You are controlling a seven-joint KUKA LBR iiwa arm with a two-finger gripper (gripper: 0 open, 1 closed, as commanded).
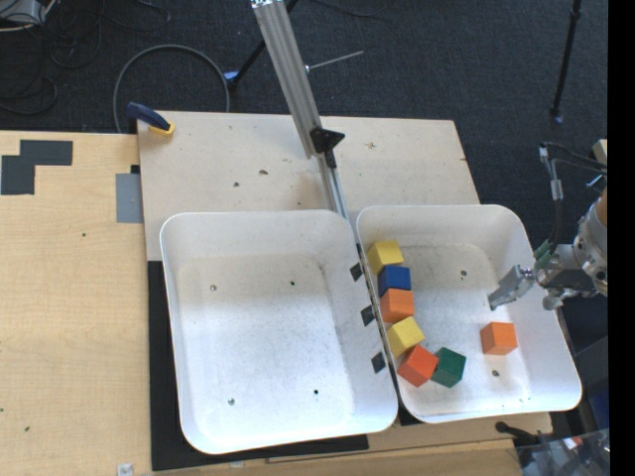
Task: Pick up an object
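Several coloured cubes lie in the right bin (496, 216). Along its left wall runs a row: a yellow cube (385, 256), a blue cube (394, 279), an orange cube (398, 303), a second yellow cube (405, 333) and a red cube (418, 365). A green cube (448, 367) touches the red one. Another orange cube (498, 338) lies alone toward the right side. My gripper (508, 291) reaches in over the bin's right rim, just above and slightly right of that lone orange cube, with nothing seen held.
The left bin (189, 266) stands beside the right one, with small black clips on the wall between them. A slanted aluminium bar (293, 72) rises behind the bins. A blue and yellow clamp (149, 119) lies at the board's far left corner.
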